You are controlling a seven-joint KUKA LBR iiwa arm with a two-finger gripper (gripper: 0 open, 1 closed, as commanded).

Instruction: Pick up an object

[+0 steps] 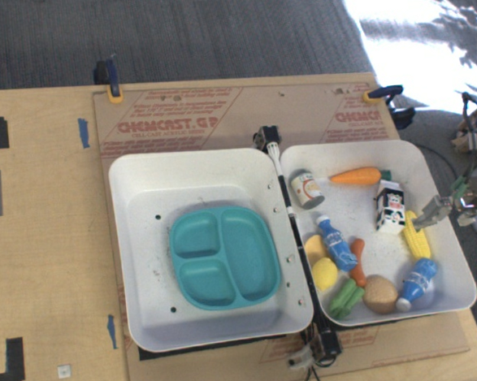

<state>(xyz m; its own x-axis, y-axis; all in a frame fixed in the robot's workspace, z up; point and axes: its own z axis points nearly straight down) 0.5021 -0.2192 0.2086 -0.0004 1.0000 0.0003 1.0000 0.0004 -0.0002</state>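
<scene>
Tool (437,209), grip state indeterminate, at right bin (449,291) edge beside corn (418,238); best practice: descend squarely over one isolated toy, avoiding neighbours.

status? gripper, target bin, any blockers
Gripper at right bin's right rim, above the corn, nothing visibly held. Toys there untouched: carrot, two bottles, potato. Teal tray alone in left bin. Nothing blocking.

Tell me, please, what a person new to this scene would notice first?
Probably the teal divided plate, lying alone in the left bin. Next, the cluster of toy foods in the right bin: an orange carrot at the back, a yellow corn cob by the right wall and a blue bottle in the middle.
</scene>
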